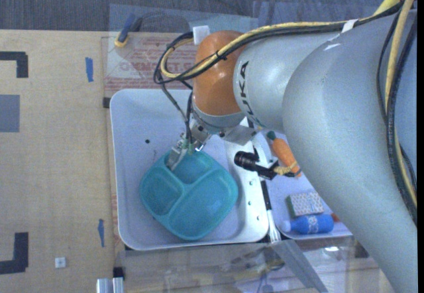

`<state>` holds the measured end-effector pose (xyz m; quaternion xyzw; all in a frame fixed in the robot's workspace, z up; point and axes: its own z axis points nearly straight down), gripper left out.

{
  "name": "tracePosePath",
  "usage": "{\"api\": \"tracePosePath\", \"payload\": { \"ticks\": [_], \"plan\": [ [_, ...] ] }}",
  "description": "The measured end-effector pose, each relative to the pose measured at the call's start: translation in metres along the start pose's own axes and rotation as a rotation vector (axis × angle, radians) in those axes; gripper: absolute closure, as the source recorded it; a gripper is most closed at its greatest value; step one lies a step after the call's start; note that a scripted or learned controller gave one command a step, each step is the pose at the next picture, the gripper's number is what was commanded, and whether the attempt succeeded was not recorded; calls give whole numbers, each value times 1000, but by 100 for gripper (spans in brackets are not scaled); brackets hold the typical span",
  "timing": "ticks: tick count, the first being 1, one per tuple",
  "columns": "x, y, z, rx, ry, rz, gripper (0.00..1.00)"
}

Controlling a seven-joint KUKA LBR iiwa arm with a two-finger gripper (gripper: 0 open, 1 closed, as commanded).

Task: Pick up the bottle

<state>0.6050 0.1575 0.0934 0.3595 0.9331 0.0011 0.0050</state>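
The gripper [180, 154] touches the teal plate's [192, 202] rim, jaws too obscured to tell; the blue bottle [311, 224] lies well apart.

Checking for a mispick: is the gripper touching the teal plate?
Cannot tell. In the camera view the gripper overlaps the upper rim of the teal plate in the left bin, but the slant hides any contact or gap.
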Motion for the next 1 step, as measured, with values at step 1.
{"api": "tracePosePath", "payload": {
  "ticks": [1],
  "plan": [
    [1,0,-10,1,0,-3,100]
  ]
}}
